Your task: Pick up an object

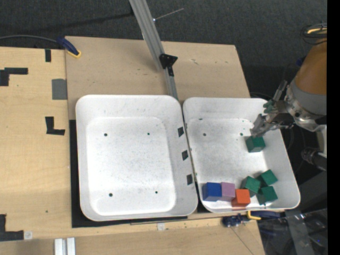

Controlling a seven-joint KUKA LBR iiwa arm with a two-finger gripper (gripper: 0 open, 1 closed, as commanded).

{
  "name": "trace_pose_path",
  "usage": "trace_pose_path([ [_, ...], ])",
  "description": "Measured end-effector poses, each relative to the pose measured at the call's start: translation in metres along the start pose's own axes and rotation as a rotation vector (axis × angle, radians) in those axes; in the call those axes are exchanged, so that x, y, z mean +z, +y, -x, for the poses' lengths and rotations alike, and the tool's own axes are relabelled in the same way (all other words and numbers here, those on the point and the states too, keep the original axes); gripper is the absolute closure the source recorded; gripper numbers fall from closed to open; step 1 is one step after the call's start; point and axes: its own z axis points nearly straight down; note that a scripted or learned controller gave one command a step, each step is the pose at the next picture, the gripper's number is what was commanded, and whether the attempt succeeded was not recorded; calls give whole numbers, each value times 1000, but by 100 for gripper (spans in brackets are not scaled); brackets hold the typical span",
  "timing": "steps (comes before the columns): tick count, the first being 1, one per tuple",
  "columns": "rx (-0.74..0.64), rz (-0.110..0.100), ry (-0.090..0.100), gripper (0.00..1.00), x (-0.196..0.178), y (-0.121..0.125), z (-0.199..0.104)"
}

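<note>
Pale wooden bench (133, 62) seen from above at a slant, with dark floor behind it and strips of black tape on its left part. Two shallow white bins sit side by side on a black mat. A grey metal pole (151, 31) runs down from the top edge to the gap between the bins.

The left bin (127, 102) has only small dark dots on its floor. The right bin (223, 108) holds several small blocks. One green block (255, 144) lies by itself near the right wall, about halfway down the bin. Along the near edge sits a row: a blue block (213, 190), a pale purple block (228, 190) touching it, and an orange block (242, 196) just beside that. Three more green blocks (261, 185) cluster in the near right corner, next to the orange one.

The robot arm (313, 78), grey with an orange band, reaches in from the right over the right bin's far right corner. Its gripper (261, 125) points down and to the left, with its tips just above the lone green block and very close to it. The fingers look set close together, and no block sits between them; whether the tips touch the green block cannot be told.

A blue and yellow clamp (70, 45) lies at the bench's far left edge.
</note>
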Motion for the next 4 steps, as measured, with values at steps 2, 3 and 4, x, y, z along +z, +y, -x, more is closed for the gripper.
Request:
trace_pose_path([
  [2, -1, -1, 0, 100, 31, 10, -108],
  [3, 0, -2, 0, 100, 42, 9, -158],
  [4, -2, -1, 0, 100, 48, 17, -216],
])
